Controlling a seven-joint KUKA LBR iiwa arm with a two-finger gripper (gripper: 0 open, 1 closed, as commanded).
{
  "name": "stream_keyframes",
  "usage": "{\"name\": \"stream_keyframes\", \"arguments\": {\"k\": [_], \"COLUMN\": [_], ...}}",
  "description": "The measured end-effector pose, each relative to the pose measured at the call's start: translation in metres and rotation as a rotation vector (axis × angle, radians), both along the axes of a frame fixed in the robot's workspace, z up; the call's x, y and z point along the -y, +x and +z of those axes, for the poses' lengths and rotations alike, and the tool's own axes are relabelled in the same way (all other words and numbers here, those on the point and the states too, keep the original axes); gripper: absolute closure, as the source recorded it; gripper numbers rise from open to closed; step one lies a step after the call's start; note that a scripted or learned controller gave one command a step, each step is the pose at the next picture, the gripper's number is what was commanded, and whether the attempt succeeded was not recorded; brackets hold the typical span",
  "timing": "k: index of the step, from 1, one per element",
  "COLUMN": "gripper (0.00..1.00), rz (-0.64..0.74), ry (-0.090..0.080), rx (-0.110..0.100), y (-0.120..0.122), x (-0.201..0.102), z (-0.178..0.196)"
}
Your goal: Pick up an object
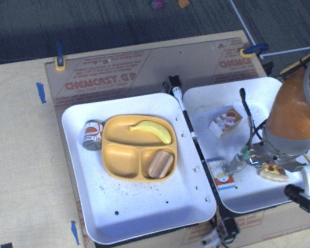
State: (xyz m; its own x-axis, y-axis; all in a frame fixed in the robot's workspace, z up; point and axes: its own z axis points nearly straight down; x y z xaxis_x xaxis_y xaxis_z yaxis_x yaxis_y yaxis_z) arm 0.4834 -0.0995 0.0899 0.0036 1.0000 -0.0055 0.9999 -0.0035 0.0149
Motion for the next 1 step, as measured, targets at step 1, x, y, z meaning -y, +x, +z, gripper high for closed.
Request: {"name": "stream_keyframes", "arguments": {"k": [1], "gripper": [1.00], "rz": [-0.002], "ry": [-0.008], "rx": [0.009], "y": [0.0018], "x": [0.0025], "z": [0.0108]}}
